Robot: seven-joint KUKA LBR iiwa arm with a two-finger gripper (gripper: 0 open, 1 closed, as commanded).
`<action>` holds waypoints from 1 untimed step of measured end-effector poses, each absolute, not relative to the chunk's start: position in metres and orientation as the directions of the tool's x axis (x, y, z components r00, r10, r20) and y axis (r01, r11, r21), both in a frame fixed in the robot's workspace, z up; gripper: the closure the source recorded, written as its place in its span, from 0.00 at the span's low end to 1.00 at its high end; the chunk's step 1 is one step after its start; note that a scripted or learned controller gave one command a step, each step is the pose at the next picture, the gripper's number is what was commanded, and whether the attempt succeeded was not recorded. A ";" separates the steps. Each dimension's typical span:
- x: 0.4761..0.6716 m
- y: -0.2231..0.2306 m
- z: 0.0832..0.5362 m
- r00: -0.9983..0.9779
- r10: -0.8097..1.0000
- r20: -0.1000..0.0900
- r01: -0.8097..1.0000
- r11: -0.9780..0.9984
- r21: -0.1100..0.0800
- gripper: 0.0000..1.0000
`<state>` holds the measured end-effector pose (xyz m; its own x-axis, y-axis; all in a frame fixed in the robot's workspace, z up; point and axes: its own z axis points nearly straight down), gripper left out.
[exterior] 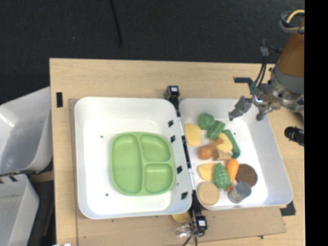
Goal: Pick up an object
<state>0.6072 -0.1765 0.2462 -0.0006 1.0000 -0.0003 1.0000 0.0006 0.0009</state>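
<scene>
White left bin [92, 137]: green divided plate [142, 163] | right bin [271, 163]: toy foods [220, 158] | fingers [237, 109] seemingly open, empty

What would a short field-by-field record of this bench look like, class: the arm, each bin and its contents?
arm: gripper above the right bin's far right corner, fingers spread, holding nothing
left bin: holds a green divided plate
right bin: holds a cluster of toy foods, among them a carrot, a brown round piece and a tan disc
task state: nothing picked up yet
</scene>
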 end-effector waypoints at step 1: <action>0.599 -0.166 0.262 0.000 1.000 -0.002 1.000 0.000 0.000 0.00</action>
